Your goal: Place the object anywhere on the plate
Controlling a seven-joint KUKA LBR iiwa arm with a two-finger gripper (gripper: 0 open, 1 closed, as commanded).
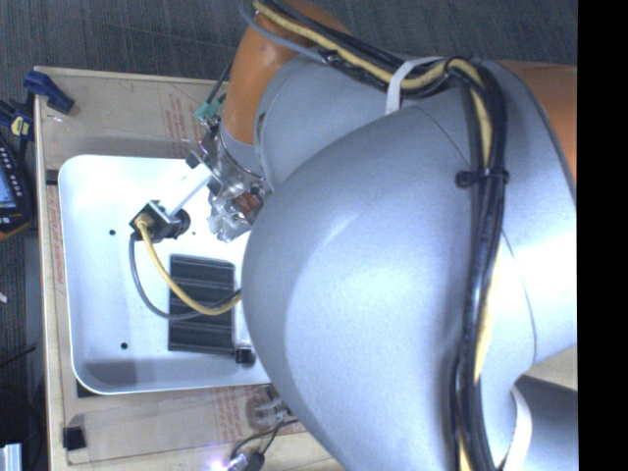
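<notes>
A KUKA arm (412, 263), grey with an orange band (257, 72) above the wrist, reaches in from the right over the left-hand white bin (98, 373) on the desk (147, 111). Its bulk covers most of the scene's right half. The metal wrist assembly (232, 204) hangs over the bin's upper right part. The jaws are lost in the clutter of metal there, and it cannot be told whether they are released or clenched, or whether anything sits between them.

The only loose item visible in the bin is a dark ribbed block (201, 302), a flat rectangle lying on the white floor. It lies below and slightly left of the wrist assembly, near it but apart from it, and nothing grips it. Its right edge runs close to the arm's grey shell.

A pale rod (186, 196) slants down-left from the wrist to a small black fitting (162, 221). From that fitting a yellow cable (182, 297) and a grey cable (139, 287) loop down, the yellow one crossing over the block. A blue clamp (45, 86) sits at the desk's far left corner.
</notes>
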